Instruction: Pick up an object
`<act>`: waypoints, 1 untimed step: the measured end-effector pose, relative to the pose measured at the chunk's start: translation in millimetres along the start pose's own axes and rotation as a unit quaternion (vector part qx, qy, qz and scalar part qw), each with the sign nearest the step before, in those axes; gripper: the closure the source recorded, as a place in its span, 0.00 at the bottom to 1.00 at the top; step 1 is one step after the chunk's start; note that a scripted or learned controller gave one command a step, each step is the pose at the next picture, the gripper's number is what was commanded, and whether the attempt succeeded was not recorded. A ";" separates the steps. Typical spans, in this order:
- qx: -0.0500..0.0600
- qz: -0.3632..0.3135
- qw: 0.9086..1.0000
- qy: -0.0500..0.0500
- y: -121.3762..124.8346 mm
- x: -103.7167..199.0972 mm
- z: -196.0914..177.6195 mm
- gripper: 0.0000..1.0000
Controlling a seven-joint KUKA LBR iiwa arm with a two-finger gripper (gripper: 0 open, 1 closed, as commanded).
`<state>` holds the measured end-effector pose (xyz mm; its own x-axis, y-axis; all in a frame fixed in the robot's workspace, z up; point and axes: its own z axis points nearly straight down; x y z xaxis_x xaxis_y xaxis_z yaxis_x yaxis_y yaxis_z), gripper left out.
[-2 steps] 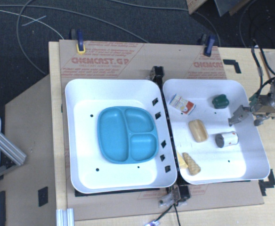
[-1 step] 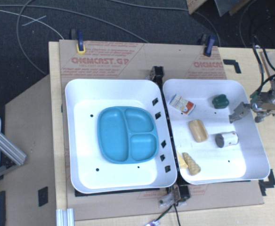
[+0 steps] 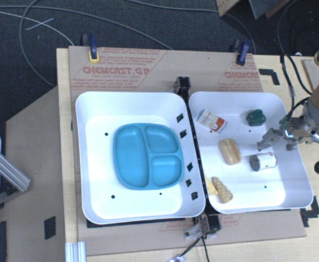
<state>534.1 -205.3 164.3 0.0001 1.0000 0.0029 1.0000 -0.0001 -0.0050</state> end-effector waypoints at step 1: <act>0.000 0.000 1.000 0.000 2.7 2.7 42.5 0.00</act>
